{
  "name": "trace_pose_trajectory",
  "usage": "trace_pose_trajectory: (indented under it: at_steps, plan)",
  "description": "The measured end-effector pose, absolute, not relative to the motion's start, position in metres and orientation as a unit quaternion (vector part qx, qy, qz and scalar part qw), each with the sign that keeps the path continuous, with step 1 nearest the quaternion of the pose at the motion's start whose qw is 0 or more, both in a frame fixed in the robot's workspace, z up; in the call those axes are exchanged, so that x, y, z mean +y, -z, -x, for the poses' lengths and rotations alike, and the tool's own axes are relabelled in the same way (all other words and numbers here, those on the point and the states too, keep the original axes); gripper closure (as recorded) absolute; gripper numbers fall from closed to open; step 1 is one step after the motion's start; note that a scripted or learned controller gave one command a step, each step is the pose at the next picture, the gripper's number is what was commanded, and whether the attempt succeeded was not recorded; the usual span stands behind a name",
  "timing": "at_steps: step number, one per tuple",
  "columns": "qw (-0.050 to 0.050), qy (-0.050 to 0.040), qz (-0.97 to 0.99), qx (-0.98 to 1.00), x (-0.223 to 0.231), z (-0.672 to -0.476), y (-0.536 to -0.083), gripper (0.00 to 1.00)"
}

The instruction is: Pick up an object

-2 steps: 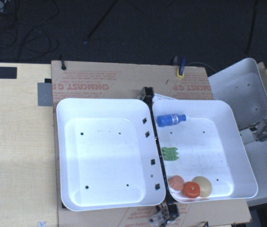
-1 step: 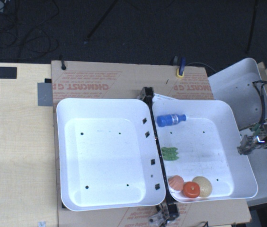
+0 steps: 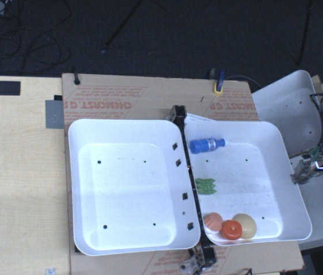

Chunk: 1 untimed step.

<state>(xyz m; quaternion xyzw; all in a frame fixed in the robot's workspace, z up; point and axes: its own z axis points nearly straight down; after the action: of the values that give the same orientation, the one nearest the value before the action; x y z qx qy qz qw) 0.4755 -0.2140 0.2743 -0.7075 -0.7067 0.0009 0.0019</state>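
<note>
- I see a blue bottle [image 3: 207, 145] lying near the right bin's [image 3: 276, 148] far wall, green piece [image 3: 205, 186] mid-bin.
- At its near edge sit three round pieces [image 3: 230, 226].
- Hand [image 3: 304, 171] at right edge; grip state I cannot tell.

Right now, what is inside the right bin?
The right bin holds a blue bottle lying near its far left corner, a green item by the left wall, and a pink piece, red round piece and tan round piece clustered at the near edge, partly overlapping.
</note>
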Motion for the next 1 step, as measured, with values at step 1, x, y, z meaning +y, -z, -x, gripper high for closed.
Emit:
trace_pose_trajectory:
  at_steps: [1]
  plan:
    - [0.003,-0.0013,0.708,-0.706,-0.2146,-0.4754,-0.2836,1.0]
